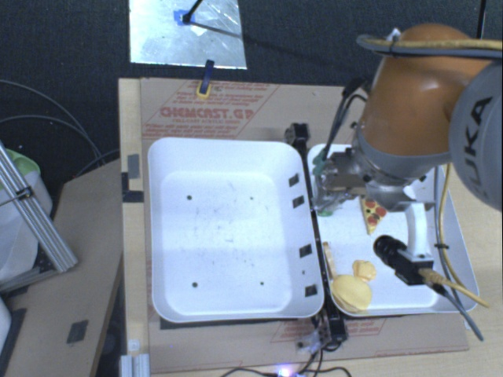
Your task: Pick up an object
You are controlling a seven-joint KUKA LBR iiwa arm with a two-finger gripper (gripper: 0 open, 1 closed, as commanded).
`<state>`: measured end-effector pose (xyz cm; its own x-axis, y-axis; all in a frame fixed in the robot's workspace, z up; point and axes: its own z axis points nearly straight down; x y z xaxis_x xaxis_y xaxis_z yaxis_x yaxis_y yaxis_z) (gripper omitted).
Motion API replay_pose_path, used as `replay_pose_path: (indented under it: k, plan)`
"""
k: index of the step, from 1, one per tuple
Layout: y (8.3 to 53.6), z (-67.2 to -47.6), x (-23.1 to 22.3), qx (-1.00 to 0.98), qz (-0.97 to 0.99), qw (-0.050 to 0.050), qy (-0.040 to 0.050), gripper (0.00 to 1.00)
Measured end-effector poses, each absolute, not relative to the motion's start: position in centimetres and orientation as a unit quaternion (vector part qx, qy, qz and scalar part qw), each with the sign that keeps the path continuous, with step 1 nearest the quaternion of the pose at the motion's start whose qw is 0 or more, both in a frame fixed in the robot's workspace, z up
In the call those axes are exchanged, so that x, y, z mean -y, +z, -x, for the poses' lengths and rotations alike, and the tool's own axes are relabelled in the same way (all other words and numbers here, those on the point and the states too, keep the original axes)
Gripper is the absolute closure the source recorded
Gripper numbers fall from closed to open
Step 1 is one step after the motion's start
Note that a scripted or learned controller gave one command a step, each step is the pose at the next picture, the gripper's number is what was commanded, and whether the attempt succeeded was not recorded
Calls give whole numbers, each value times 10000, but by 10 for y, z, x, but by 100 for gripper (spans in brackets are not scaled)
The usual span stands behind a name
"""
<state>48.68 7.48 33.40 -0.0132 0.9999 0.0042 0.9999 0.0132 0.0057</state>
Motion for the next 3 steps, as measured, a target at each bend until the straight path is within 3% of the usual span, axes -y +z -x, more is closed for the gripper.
replay_pose_path:
  k: [1,2,3]
  plan:
    - [430,-488,-96,-7099,-7043,32,61,100]
    - [382,-507,-17,-7047,-7095,9,-11,100]
    - [401,-485,105,-7031,-7111,38,1,100]
